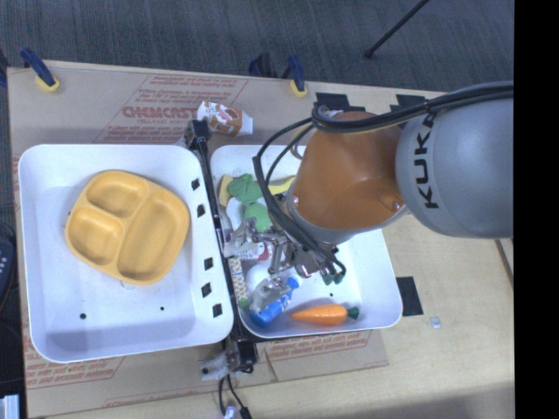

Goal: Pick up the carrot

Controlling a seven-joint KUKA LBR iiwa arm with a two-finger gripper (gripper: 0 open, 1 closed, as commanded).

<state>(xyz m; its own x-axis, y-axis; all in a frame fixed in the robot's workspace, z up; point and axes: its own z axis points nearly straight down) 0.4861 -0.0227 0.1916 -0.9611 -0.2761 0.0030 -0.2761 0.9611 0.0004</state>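
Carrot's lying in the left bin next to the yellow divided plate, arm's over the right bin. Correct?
Not quite. The carrot lies in the right bin, near its front edge, beside a blue item. The yellow divided plate sits apart from it in the left bin. The arm is over the right bin, as you said. The camera view shows this.

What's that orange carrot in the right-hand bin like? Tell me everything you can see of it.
The carrot looks like a smooth plastic toy: an orange body tapering to a point on its left, with a small green top at its right end. It lies flat on its side, roughly along the near wall of the right bin. Its pointed tip lies close to a blue object; whether they touch is unclear. The gripper sits above and to its left, not holding it.
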